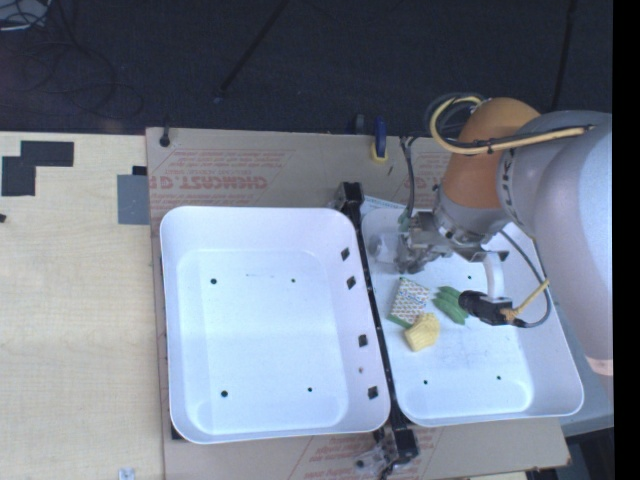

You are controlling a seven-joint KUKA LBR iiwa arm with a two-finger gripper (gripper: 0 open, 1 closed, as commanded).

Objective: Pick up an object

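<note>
On the counter [70,328], a pale wooden surface, lies a brown cardboard sheet [250,173] with red print, and this sheet carries both white bins. The left bin [190,268] is the wider of the two. The right bin [500,393] sits just beside it, their inner rims meeting along a seam marked by a row of small black clips [352,283].

My arm [565,218] comes in from the right side of the view, grey with its orange band above the wrist, and bends down over the far part of the right bin. My end effector [412,250] sits low over that bin's far left corner, close to the seam. From this slanted angle I cannot tell whether it is open or closed, nor whether it touches the bin floor, and I see nothing held in it.

The things to pick from all lie in the right bin, clustered near its middle on the seam side. A flat patterned piece [409,301], white with a fine green check, lies just on the near side of my end effector. A green piece [451,305] lies just to its right. A small yellow piece [422,333] lies on the near side of both, touching or almost touching the patterned piece.
</note>
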